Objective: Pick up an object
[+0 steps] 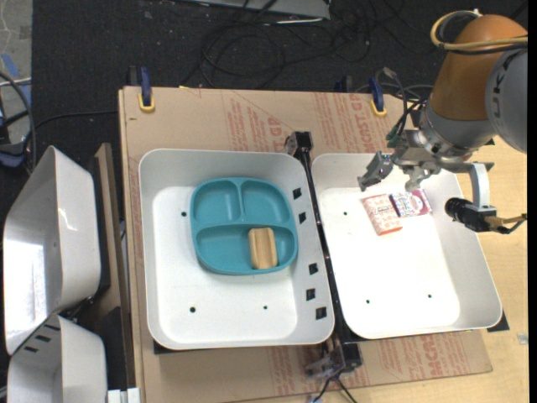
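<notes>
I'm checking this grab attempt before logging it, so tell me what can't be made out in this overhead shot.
- Gripper: in the camera view, too small and cluttered to tell whether it is open or shut.
- Small packet: its printing is too small to read.
- Tan block in the teal tray: what it is cannot be told.
- Arm: cut off by the right edge.

Robotics lab: cardboard-covered bench (252,116) clamped at edges, loose cables (243,40) on dark floor, grey-orange arm (474,74).
</notes>
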